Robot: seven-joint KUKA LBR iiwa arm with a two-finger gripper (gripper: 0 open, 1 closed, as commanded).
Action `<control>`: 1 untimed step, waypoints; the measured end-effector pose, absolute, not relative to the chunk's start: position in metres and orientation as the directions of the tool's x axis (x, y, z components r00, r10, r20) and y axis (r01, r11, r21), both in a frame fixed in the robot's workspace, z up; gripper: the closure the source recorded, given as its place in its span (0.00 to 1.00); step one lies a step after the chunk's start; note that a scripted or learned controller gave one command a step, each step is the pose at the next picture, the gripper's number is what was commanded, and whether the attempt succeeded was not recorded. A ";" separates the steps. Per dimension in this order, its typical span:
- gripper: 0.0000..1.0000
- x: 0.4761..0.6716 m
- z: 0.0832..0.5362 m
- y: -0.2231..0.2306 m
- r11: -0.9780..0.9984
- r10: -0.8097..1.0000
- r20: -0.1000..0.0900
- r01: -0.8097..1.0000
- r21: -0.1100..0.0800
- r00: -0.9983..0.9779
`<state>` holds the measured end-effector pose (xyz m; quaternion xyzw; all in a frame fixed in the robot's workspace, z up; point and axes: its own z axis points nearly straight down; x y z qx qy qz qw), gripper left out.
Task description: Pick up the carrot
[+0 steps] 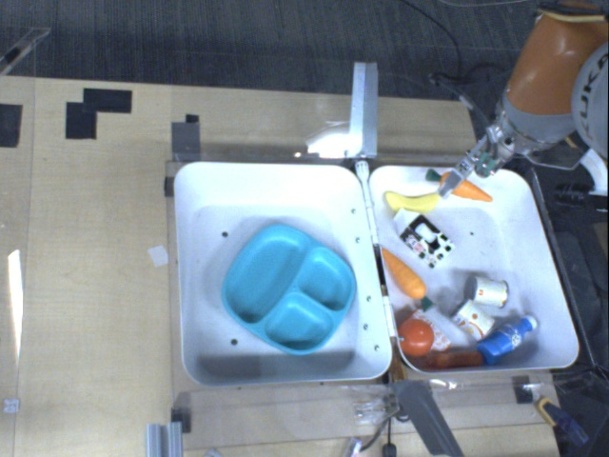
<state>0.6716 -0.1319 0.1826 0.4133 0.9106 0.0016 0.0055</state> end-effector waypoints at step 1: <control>1.00 0.616 0.219 -0.147 0.773 0.634 -0.008 0.634 0.004 -0.773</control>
